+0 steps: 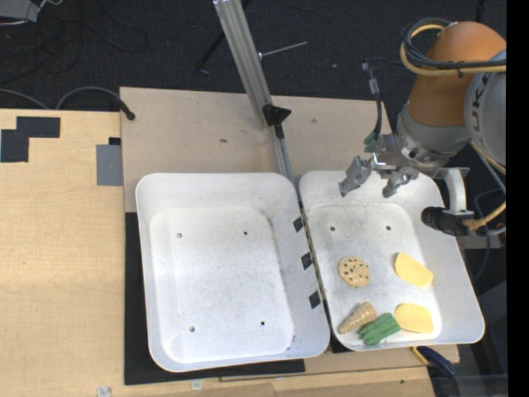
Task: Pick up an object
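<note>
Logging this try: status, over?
Gripper open over right bin far edge, holding nothing. Cookie and other items near front, untouched. Path clear.

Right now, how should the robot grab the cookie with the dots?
Probably straight down from above, fingers closing across its round edge. The cookie lies flat in the right bin, apart from the other pieces, so any sideways direction should work. The end effector hangs open near the bin's far rim.

No legible text, labels, brands, numbers or signs noted. Partial dark lettering on the grey arm housing (496,110) is cut off and cannot be read.
</note>
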Motion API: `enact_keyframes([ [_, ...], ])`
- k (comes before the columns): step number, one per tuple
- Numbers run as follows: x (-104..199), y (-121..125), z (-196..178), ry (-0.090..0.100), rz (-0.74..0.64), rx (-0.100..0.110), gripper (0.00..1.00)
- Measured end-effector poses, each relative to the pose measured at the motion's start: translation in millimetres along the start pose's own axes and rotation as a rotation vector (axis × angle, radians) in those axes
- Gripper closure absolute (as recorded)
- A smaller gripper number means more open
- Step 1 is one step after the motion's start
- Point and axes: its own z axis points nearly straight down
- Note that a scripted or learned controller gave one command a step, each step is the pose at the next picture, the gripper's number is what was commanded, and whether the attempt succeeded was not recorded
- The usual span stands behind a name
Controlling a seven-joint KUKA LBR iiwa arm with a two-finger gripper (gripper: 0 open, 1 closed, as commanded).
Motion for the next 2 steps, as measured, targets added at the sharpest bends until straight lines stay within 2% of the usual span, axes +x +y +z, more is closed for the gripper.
enact_keyframes([
  [1,0,1,-3,0.000,0.000,-0.005,0.00],
  [2,5,4,41,0.000,-0.001,-0.001,0.00],
])
